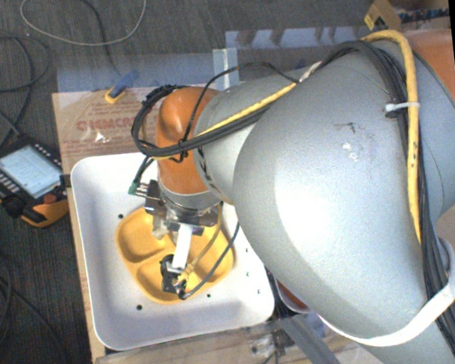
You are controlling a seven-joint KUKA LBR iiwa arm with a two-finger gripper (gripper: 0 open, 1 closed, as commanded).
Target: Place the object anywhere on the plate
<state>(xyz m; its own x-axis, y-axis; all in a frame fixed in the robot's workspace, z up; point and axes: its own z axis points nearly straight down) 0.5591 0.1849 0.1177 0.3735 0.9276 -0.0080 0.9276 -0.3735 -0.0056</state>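
Note:
A yellow plate (136, 243) lies in the left white bin (112, 313), slightly left of the bin's middle. My gripper (178, 233) hangs straight over the right part of the plate, pointing down, with the orange wrist band just above it. The gripper body and the big grey arm hide whatever is under it, and I can make out no loose object on the visible part of the plate or on the bin floor.
The grey arm (334, 189) covers the right side of the view and the right bin. A small blue and yellow item (121, 85) lies on the brown board behind the bin. A teach pendant (23, 180) rests on the floor at the left.

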